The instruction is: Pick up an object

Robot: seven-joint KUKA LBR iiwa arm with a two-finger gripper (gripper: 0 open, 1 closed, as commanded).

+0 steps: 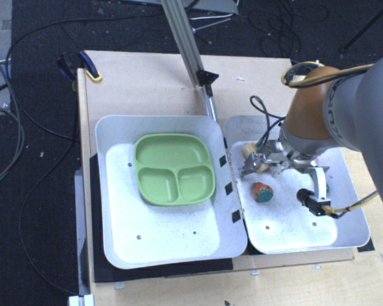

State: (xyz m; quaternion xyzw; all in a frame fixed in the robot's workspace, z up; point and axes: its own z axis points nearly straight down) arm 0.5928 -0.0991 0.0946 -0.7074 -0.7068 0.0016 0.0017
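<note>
With fingers' spread impossible to tell on the gripper (254,164), low in the right bin (319,234) beside a tan object (249,150), risks knocking aside the nearby red-and-green ball (263,192).

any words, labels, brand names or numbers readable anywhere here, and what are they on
None can be read.
Green divided plate: plain, no print.
White bins: a few dark marks along the shared edge, too small to read.
Arm's orange band: no lettering visible.
</note>
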